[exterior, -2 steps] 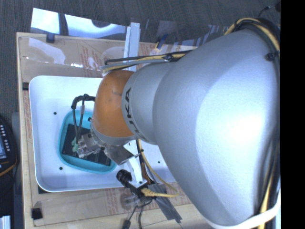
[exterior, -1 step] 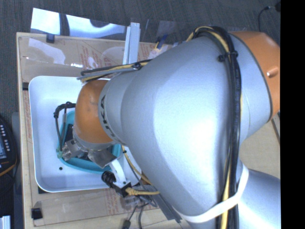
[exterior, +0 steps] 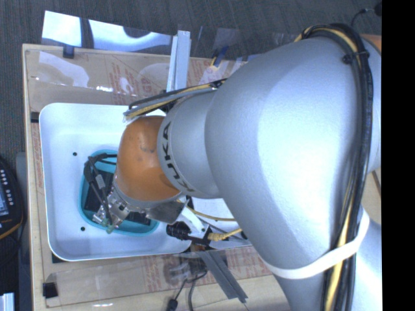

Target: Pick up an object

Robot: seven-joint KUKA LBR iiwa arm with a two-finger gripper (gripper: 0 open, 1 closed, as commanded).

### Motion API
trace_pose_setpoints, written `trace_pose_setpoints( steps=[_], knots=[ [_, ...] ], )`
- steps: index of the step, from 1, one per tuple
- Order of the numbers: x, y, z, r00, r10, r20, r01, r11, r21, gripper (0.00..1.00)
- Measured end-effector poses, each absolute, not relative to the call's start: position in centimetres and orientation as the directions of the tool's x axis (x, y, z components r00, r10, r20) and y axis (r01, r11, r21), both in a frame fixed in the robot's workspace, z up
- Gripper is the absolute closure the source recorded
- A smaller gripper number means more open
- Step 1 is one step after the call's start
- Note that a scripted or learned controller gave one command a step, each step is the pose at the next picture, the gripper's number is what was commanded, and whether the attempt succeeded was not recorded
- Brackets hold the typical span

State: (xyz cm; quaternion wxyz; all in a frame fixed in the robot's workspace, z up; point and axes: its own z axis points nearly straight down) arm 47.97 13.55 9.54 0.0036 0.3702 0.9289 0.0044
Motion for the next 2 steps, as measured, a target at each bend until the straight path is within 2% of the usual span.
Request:
trace_pose_setpoints(
  steps=[1, 2],
  knots=[
    [48.0, 13.5, 9.6, -0.725, 0.688, -0.005, 0.688, 0.725, 0.012, 0.0],
    [47.8, 11.5, 9.6, -0.79, 0.613, 0.005, 0.613, 0.79, 0.012, 0.0]
  ],
)
